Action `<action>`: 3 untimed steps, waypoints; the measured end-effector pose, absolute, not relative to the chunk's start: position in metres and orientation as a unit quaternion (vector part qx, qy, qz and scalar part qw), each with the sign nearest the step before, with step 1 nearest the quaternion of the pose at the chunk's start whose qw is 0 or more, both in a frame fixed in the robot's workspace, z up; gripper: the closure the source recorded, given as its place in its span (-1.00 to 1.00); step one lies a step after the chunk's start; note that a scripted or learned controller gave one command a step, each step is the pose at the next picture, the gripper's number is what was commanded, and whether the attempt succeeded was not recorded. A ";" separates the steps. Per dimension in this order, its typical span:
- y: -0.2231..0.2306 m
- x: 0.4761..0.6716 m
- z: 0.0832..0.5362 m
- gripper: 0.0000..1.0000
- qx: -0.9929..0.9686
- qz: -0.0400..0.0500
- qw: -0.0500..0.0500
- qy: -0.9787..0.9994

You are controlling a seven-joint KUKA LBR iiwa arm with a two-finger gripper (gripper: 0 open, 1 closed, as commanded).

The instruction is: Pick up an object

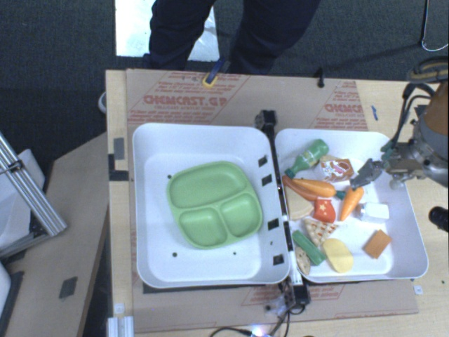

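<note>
The right bin [410,258] holds several toy foods: a green bottle [309,156], a long orange carrot [309,187], a smaller carrot [351,201], a red piece [324,208], a white packet [337,168], a white block [376,211], an orange block [377,243], a yellow lemon [339,255], a green cucumber [308,248] and a pizza slice [319,229]. My gripper [363,174] reaches in from the right, low over the bin's upper right part. Its tip sits just above the smaller carrot and beside the white packet. Nothing is visibly held.
The left bin [151,258] holds a green three-compartment plate [214,203]. A black hinged divider [275,188] runs between the bins. A person in dark trousers [210,12] stands behind the bench. Cardboard [182,97] lies under the bins.
</note>
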State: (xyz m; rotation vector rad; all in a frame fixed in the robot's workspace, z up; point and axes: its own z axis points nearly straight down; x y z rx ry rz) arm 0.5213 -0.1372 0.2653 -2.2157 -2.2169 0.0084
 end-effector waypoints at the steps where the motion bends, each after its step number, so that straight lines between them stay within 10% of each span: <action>1: -0.137 0.523 0.271 -1.00 -0.706 0.000 -0.001 -0.708; 3: -0.128 0.519 0.182 -1.00 -0.707 0.000 0.001 -0.708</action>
